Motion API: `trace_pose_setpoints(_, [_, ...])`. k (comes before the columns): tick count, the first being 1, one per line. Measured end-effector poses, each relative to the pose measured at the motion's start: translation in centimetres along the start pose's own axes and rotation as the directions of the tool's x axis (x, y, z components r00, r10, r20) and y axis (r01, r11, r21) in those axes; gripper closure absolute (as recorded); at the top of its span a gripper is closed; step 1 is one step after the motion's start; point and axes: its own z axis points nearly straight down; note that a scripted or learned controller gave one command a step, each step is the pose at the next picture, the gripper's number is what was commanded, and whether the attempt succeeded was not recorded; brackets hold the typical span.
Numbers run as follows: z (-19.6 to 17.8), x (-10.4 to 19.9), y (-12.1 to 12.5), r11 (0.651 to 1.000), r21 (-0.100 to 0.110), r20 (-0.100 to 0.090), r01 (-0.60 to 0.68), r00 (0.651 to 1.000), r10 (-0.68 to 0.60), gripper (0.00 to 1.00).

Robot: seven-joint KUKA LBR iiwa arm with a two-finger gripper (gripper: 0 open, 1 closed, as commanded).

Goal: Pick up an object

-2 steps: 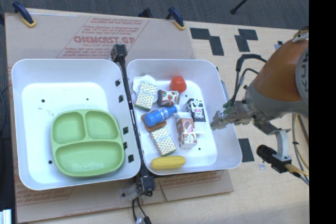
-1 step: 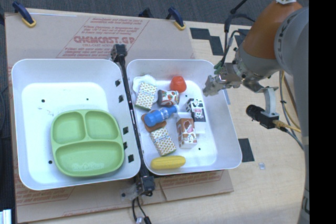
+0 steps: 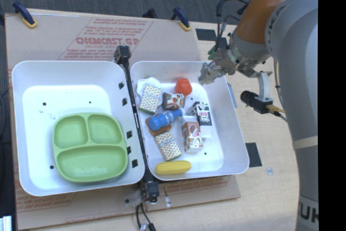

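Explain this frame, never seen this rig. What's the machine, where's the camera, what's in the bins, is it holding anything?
One camera looks down at a slant on a bench with two shallow white bins. The grey arm with the orange band reaches in from the picture's right; its gripper hangs over the right bin's far right corner, with nothing visibly between its fingers. The left bin holds a green divided plate. The right bin holds small toy items: a red ball, a blue bottle, a yellow banana-like piece, and several small patterned cartons. Cardboard lies under the bins.
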Motion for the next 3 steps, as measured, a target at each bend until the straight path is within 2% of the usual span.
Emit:
trace_pose_setpoints(2, [-0.7,3.9,2.6,1.0,-0.001,0.001,0.0,1.0,0.0,1.0])
trace_pose_setpoints(3, [1.1,5.2,-4.0,1.0,0.004,0.001,-0.002,1.0,0.002,1.0])
